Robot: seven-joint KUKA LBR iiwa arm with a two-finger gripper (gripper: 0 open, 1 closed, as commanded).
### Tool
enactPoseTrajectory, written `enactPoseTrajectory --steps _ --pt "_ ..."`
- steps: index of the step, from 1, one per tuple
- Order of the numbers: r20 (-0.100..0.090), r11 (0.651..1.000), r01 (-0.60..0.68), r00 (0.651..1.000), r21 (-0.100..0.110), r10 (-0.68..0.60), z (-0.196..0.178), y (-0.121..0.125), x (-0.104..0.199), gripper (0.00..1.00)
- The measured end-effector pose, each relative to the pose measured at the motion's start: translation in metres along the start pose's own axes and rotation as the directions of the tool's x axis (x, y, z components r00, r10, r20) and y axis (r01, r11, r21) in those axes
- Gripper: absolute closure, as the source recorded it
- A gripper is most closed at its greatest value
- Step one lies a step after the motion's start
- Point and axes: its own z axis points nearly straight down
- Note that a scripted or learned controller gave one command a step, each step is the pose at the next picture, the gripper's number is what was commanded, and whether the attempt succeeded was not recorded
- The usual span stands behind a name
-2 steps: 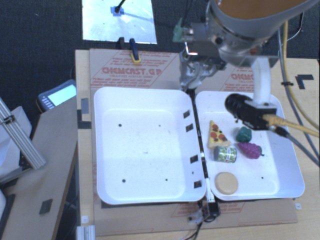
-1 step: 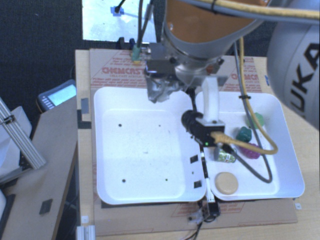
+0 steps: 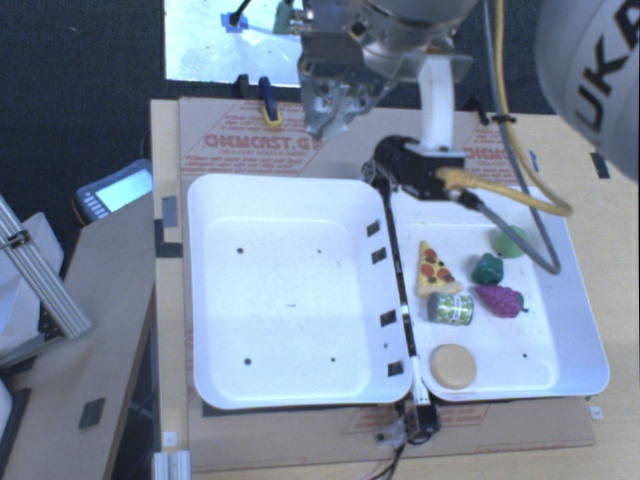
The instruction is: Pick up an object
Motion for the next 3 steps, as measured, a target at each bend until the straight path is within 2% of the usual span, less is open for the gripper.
enactPoseTrajectory --steps 1,2,3 --pt "0.001 1.000 0.003 1.000 0.006 -0.003 0.002 -0.002 0.000 0.00" --pt "0.001 1.000 0.003 1.000 0.006 -0.003 0.002 -0.002 0.000 0.00" --pt "-0.001 1.000 0.007 1.000 0.003 -0.007 -0.009 -0.002 0.001 1.00"
